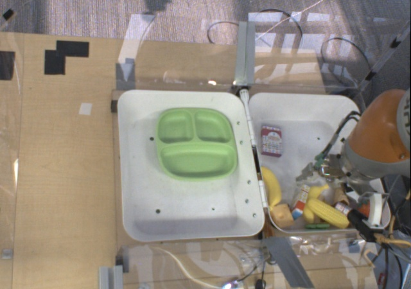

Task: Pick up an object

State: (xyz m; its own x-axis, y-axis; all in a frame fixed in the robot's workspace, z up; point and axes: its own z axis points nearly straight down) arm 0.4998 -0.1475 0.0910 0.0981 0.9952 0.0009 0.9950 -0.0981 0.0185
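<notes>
So here's where we're at: the gripper (pixel 319 169) is down low in the right bin (pixel 302 111), over toward its right wall, and honestly we can't tell what state it's in, the wrist hardware and cables blur everything together there.

The pile it's after sits along the bin's near edge. Closest thing is the corn cob (pixel 326 212), just below and a touch right of the gripper, long axis running from the middle of the bin down toward the near-right corner. A small bottle (pixel 300 198) stands just left of the cob. The banana (pixel 271 186) lies further left, lengthwise along the divider wall. The red card (pixel 271 140) lies flat and alone toward the far-left part, well apart from the rest.

Room-wise we'd say it's tight: near wall and right wall crowd the cob. The left bin (pixel 138 172) holds a green divided plate (pixel 196 143).
</notes>
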